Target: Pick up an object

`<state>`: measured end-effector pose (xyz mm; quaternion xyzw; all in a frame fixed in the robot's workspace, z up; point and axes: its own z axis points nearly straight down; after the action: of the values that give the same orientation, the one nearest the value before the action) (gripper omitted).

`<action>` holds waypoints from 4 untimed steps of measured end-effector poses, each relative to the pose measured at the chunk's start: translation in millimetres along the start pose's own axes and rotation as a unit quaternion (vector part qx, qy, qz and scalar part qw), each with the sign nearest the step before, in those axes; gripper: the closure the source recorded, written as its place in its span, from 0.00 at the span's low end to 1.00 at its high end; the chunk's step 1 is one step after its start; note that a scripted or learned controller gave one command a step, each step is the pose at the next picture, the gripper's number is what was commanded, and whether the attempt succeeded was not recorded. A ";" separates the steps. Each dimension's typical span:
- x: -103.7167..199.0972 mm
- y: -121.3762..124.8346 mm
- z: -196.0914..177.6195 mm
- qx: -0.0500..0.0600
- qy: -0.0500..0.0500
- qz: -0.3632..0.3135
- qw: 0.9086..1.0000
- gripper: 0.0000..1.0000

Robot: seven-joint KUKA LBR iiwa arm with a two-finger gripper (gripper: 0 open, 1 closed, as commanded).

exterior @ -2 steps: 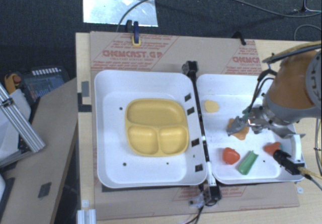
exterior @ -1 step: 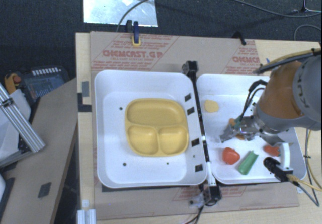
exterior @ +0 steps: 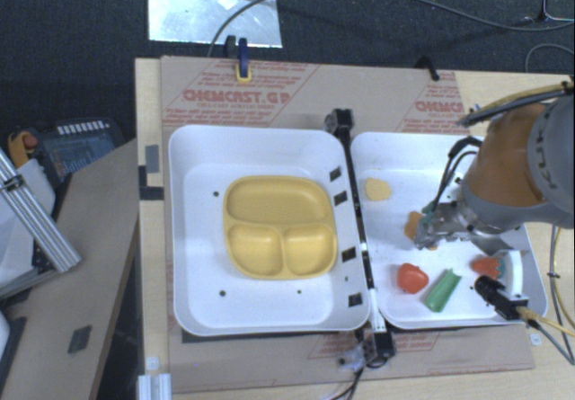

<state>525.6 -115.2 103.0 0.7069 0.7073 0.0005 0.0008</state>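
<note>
From my feed above the bench (exterior: 153, 236), I see two shallow white bins side by side. The left bin (exterior: 193, 209) carries a yellow divided tray (exterior: 277, 226) lying flat near its middle, one wide compartment at the far side and two smaller ones nearer me. The right bin (exterior: 395, 155) has the small things in it: a pale yellow disc (exterior: 378, 190) near its far left, a red-orange piece (exterior: 412, 278) and a green block (exterior: 442, 290) just beside each other toward the near edge, and another red piece (exterior: 486, 265) farther right, partly under the arm. The arm (exterior: 517, 169) comes in from the right and bends down into the right bin, with the pincer (exterior: 429, 232) low over the bin floor, between the disc and the red-orange piece. An orange-brown object (exterior: 412, 225) sits right at the pincer's left side, touching or nearly touching it; I cannot tell whether it lies between the fingers. The pincer's state I cannot tell from this angle, since the wrist hardware and cables crowd that spot.
</note>
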 end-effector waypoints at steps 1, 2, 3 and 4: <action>1.7 -2.2 -43.7 -0.001 0.000 -0.001 1.000 1.00; -2.1 -1.3 -87.5 -0.002 0.000 -0.001 1.000 1.00; -2.4 0.9 -141.6 -0.003 -0.001 -0.002 1.000 1.00; 61.0 13.5 -140.7 -0.001 0.001 -0.005 1.000 1.00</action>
<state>538.8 -54.2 243.6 0.7031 0.7111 0.0021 0.0006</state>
